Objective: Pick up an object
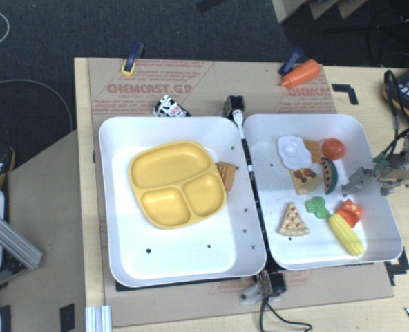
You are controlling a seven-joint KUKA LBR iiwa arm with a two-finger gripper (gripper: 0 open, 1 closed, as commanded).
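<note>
Camera view, gripper (357, 179) (empty), nr watermelon slice (328, 175)

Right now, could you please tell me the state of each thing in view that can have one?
Yellow divided plate: lying flat in the left bin, compartments bare.
Pizza slice: lying flat in the right bin.
Corn cob: on its side, by the red piece.
Watermelon slice: lying beside the tomato.
Orange carrot: lying on the bench, outside both bins.
Gripper: over the right bin's right side, holding nothing that I can see.
</note>
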